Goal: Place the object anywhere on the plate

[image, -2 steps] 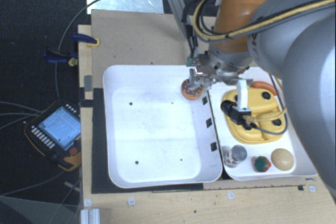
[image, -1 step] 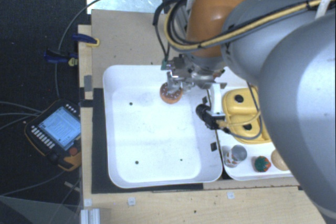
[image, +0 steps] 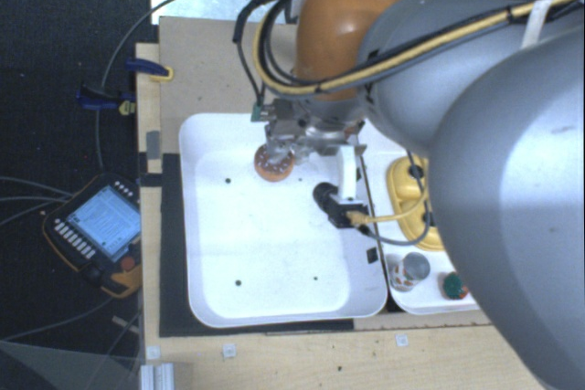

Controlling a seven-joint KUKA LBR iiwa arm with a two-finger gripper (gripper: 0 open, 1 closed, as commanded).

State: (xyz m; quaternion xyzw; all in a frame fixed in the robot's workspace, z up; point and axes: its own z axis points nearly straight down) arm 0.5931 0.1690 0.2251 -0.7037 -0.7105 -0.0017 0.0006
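A: Where is the object?

B: A small round brownish piece (image: 272,165), ring-like with a pale middle, sits in the left bin (image: 206,224), near that bin's upper edge and towards its middle. It lies right under the gripper (image: 291,146), touching or nearly touching the metal end of it.

A: Is it being held?

B: I cannot tell. The wrist hides the tip, so whether the end effector is apart, together or clamped on the piece is not visible.

A: And the plate?

B: A yellow plate (image: 405,187) rests in the right bin (image: 430,304), mostly covered by the arm (image: 475,105). Only its left curve shows, just beside the wall between the two bins.

A: Anything else in the containers?

B: In the right bin's lower part there is a small grey round thing (image: 415,267) and, near it, a small green one (image: 452,287). In the left bin, besides the brownish piece, a few dark specks dot the white floor. A black fitting with a yellow cable (image: 340,205) hangs from the arm over the left bin's right side.
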